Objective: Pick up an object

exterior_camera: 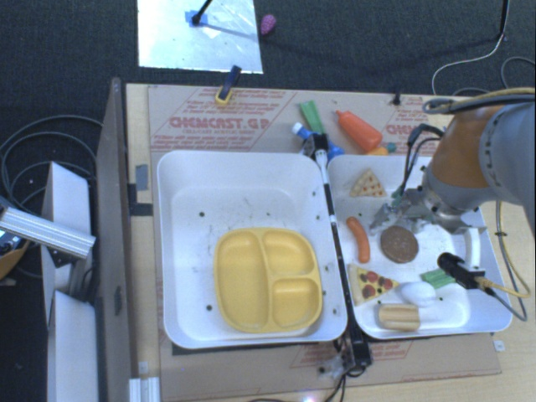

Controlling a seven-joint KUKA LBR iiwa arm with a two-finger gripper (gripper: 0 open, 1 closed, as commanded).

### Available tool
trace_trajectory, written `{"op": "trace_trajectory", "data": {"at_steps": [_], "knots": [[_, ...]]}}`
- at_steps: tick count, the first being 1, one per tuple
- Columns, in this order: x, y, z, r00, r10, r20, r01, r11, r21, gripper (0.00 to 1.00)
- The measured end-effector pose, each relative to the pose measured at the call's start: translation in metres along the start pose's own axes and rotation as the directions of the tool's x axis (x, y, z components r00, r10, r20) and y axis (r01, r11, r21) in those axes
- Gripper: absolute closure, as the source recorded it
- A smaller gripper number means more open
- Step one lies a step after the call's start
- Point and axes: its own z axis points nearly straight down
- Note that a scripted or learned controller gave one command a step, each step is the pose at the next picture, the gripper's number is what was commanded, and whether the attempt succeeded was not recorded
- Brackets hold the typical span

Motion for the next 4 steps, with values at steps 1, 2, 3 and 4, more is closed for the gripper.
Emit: {"op": "trace_trajectory", "data": {"at_steps": [1, 2, 3, 4], "knots": [[0.047, 0.012, -0.003, 1.0, -0.007, 0.001, 0.007, 1.0, -0.009, 0.0], [0.022, -0.047, -0.002, 1.0, 0.003, 0.003, -0.003, 1.0, -0.003, 0.0], [0.031, 0.062, -0.008, 1.0, -0.007, 0.004, 0.007, 1.0, -0.019, 0.0], [0.019, 0.081, -0.094, 1.0, -0.005, 0.005, 0.005, 1.0, -0.02, 0.0]]}}
